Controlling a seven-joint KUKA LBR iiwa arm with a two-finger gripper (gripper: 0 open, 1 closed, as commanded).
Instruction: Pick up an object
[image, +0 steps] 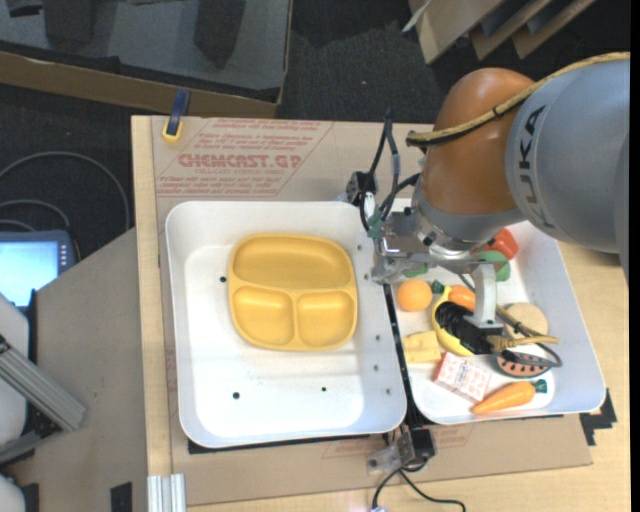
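- We see the banana (455, 335) in the right bin (575, 290), amid crowded toy food, its long axis running down-right.
- One of the fingers (487, 293) hangs just above it; the gripper (470, 290) looks empty, its opening hidden from us.
- The orange (413, 294) sits just left.

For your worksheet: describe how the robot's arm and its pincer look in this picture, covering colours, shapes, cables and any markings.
The arm is a thick, rounded grey casing with dark lettering on its side. A glossy orange band domes over the wrist. Below it sits a grey metal mount with thin black cables looping off its side. The pincer is pale grey, its fingers narrow and straight.
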